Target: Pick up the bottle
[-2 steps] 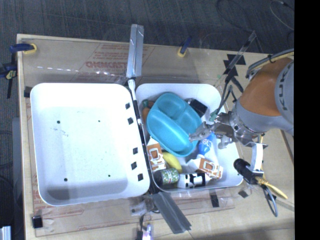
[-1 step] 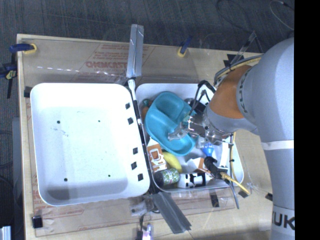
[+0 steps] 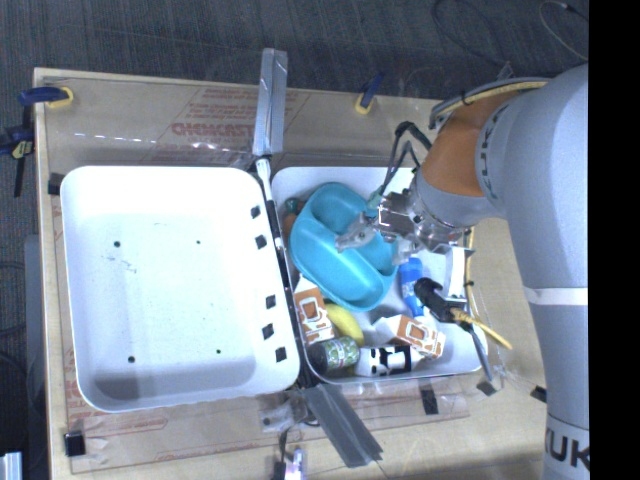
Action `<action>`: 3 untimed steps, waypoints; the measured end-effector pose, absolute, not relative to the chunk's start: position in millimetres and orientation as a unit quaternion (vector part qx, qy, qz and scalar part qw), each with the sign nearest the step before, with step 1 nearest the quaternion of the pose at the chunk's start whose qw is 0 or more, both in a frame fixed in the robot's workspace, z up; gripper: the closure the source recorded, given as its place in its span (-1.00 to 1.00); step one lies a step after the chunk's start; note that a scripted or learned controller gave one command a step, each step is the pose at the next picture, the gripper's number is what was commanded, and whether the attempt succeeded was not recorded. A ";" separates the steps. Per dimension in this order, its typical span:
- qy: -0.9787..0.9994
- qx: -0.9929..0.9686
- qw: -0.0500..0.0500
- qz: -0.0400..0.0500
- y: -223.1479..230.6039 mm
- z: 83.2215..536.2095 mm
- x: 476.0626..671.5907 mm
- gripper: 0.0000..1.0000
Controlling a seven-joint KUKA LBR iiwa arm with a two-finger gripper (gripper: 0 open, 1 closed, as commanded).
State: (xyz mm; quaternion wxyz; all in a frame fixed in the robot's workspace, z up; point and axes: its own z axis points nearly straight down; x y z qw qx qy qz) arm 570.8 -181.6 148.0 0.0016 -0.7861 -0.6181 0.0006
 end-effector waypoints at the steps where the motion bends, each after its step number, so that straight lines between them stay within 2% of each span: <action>1: -0.697 -0.717 0.001 0.000 -146.0 144.4 618.0 -1.00; 2: -0.730 -0.683 -0.012 -0.002 -132.4 107.6 662.4 -1.00; 3: -0.654 -0.757 -0.011 -0.006 -147.8 105.7 663.9 -1.00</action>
